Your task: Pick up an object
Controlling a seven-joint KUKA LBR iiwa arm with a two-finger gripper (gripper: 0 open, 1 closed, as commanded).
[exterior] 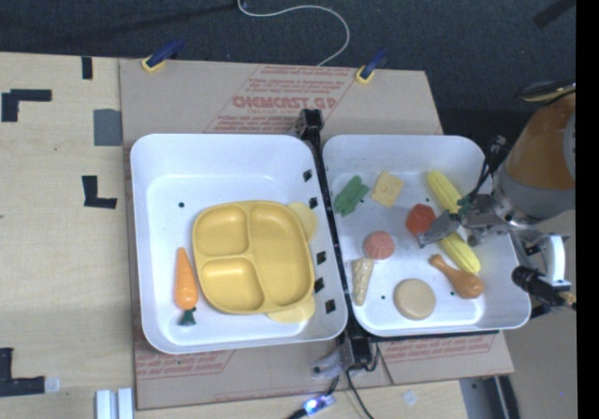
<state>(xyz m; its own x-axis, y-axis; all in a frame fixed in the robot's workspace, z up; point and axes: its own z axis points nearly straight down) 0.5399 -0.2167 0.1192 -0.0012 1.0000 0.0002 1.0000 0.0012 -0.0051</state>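
Two white bins sit side by side on the bench, and the work is in the right bin, where the gripper has its dark fingers low among the toy food. This looks like the approach step of the pick: nothing is lifted, and nothing can be seen held between the fingers. Whether they stand apart or together cannot be told from this slanted view (they merge into one dark shape).

The likeliest targets lie right at the tips. The red tomato is just beside them, one yellow corn cob lies just below and another corn cob just above. A drumstick, a tan round cookie, a pink disc, a cheese wedge and a green pepper lie a little further off.

The next move calls for settling on one piece, closing on it squarely and lifting straight up; the crowding could make a neighbour get nudged or pinched.

The arm reaches in from the right over the bin's edge, wrist bent down and inward.
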